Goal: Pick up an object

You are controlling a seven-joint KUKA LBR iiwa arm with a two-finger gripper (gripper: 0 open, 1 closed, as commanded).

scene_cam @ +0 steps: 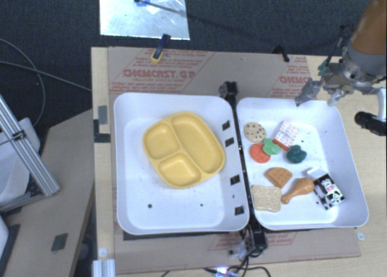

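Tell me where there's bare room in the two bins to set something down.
In the left bin, bare floor rings the yellow divided plate, widest along the near edge. In the right bin, the far strip behind the cookie and pink box is free, below the end effector. The middle and near part is crowded with toy food.

A yellow divided plate [183, 149] lies in the left bin [130, 209]; possibly foil sheet [144, 2] beyond.
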